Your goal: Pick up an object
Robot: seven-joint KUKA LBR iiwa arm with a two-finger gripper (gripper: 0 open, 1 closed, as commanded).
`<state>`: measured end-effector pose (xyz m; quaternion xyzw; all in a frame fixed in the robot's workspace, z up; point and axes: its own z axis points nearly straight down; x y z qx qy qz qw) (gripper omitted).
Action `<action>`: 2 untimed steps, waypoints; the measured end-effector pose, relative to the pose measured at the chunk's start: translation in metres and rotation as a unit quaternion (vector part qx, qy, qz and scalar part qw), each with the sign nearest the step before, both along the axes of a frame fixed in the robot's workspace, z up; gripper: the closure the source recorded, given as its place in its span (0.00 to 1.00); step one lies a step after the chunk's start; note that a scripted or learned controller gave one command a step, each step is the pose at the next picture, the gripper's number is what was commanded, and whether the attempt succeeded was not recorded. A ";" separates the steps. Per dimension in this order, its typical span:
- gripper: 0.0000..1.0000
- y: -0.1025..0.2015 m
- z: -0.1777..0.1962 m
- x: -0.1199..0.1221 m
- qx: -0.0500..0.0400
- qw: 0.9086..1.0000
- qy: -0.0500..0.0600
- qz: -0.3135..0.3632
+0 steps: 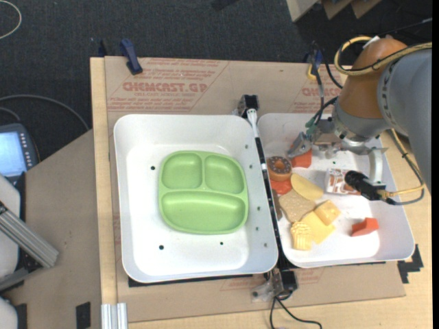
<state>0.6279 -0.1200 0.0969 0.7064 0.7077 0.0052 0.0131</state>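
Note:
Several toy foods lie in the right bin (391, 249). Among them are a brown donut on an orange base (279, 167), a pale yellow slice (306, 187), a tan bread slice (295, 207), a cheese wedge (324, 217), a yellow corn piece (300, 236), a red block (363, 226) and a white and red packet (335, 181). My gripper (302, 145) hangs low over the bin's far left part. Just in front of it lies a small orange-red piece (302, 160). I cannot tell whether they touch.
The left bin (137, 252) holds a green divided plate (203, 192). A black ridge (264, 177) separates the two bins. The grey arm with its orange band (367, 81) covers the right bin's far right corner. Cables loop near the arm.

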 end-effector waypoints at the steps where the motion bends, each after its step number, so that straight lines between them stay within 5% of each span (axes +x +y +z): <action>1: 1.00 0.003 0.002 -0.007 0.004 1.000 0.010 -0.001; 2: 1.00 0.069 0.094 -0.053 0.007 1.000 0.010 0.002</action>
